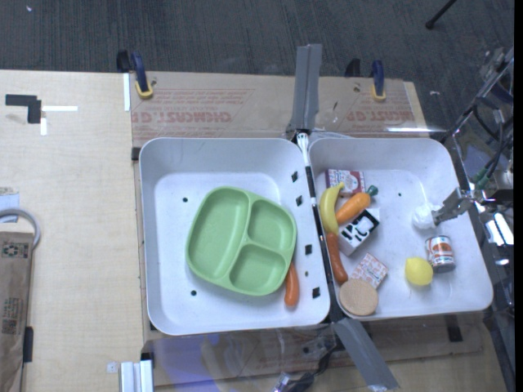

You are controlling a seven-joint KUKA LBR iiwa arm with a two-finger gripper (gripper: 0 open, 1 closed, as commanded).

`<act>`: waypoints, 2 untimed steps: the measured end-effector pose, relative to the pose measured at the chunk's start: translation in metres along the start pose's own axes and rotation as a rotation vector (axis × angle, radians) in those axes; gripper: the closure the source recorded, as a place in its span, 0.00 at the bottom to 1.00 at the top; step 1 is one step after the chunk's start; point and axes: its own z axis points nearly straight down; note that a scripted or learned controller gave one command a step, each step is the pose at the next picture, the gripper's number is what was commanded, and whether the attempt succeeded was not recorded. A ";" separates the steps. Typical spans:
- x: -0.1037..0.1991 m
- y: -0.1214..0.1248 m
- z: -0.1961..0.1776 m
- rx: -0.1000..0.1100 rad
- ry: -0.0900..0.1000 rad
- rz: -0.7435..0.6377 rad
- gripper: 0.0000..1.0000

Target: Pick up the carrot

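Not grabbed yet: I need to reach the carrot.
My hand (449, 211) sits at the right bin's (466, 300) edge; I cannot tell its grip. The carrot (353, 207) lies beside the banana (328, 207), well left.

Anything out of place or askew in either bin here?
Mildly: the right bin has its items heaped against its left wall, the banana and carrot lying on the boxes. An orange stick lies beside the green plate.

Even, bright overhead light, soft shadows inside the white bins (155, 219), slightly soft focus throughout.
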 end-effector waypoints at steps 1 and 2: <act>0.048 0.038 0.067 0.001 0.000 -0.069 0.00; 0.098 0.085 0.144 0.000 0.000 -0.202 0.00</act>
